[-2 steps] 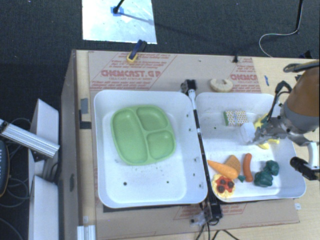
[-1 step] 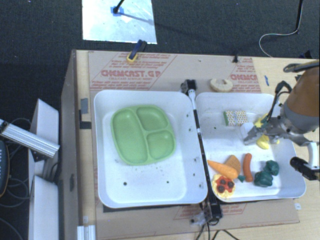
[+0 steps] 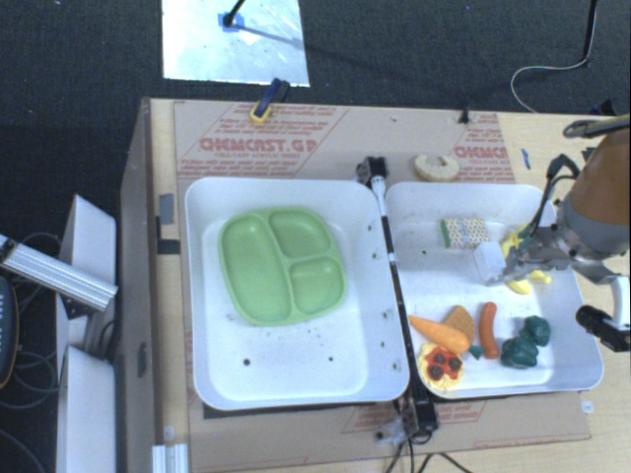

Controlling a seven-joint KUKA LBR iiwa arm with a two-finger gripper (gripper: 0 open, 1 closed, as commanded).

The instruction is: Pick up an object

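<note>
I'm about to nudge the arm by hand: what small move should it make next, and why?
Probably a short, straight descent. The gripper hovers at the right bin's right side, over a yellow toy beside a pale block. No object shows between its fingers, so nothing is picked yet. Lowering onto the yellow toy seems the nearest chance for a grasp.

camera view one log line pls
arm: over right bin | gripper: at banana | carrot: in bin | tray: left bin
</note>
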